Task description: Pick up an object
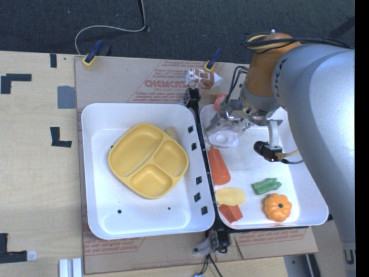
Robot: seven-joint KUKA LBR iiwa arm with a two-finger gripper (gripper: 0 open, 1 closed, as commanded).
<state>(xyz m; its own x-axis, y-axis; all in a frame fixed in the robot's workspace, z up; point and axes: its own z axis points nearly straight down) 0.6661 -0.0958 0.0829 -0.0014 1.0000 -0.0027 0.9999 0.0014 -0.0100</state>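
My gripper (pixel 226 120) is low over the far left part of the right bin (pixel 300 178), right above a clear plastic cup (pixel 222 138). A red piece (pixel 219 101) peeks out just behind the gripper. Nearer the front of this bin lie an orange carrot (pixel 218 165), a yellow piece (pixel 229 196), a red block (pixel 231 213), a green pepper (pixel 266 185) and an orange pumpkin (pixel 277 206). The arm's orange band (pixel 262 68) and grey body hide the bin's far right corner.
The left bin (pixel 98 212) holds a yellow divided plate (pixel 149 160). A black ridge with clips (pixel 199 172) runs between the two bins. A small packet (pixel 202 78) lies on the cardboard behind the bins. A black cable (pixel 271 150) hangs by the wrist.
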